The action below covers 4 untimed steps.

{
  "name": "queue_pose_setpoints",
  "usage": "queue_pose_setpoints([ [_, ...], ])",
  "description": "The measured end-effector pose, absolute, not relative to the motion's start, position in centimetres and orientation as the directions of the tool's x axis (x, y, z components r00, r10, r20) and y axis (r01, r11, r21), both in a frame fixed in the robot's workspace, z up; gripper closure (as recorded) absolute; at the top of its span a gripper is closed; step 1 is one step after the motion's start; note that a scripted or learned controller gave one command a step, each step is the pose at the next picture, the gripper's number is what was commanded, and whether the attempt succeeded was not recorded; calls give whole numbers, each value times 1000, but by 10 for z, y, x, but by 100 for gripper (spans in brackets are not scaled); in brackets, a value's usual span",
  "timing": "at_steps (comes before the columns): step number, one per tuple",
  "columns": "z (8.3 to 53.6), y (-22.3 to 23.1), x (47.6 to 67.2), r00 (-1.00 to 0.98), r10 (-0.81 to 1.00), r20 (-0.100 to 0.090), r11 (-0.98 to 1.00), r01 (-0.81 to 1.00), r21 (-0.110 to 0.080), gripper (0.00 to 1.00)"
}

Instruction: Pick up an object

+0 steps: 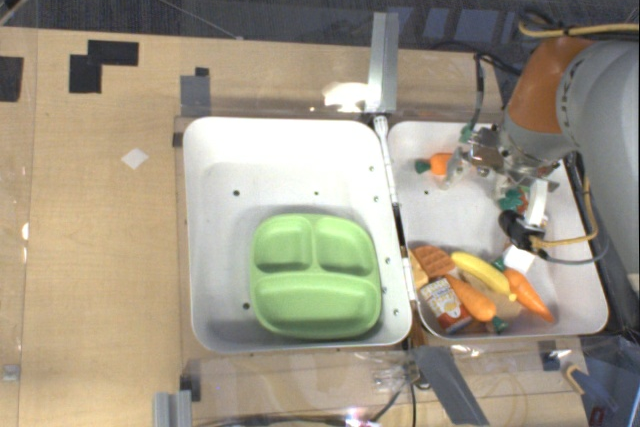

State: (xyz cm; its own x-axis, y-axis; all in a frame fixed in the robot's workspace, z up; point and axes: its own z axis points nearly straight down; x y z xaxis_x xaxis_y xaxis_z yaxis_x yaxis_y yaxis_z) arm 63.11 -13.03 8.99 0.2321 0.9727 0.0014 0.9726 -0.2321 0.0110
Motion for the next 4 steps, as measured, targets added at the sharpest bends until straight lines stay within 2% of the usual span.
queue_pose_setpoints([
  [1, 93, -173, 509, 62, 998, 13, -63, 998, 13, 0],
  [2, 90, -167, 620, 142, 990, 1, -142, 990, 13, 0],
  [3, 88, -183, 660, 109, 994, 16, -108, 992, -57, 0],
  [4, 101, -185, 668, 94, 996, -1, -94, 996, -12, 100],
])
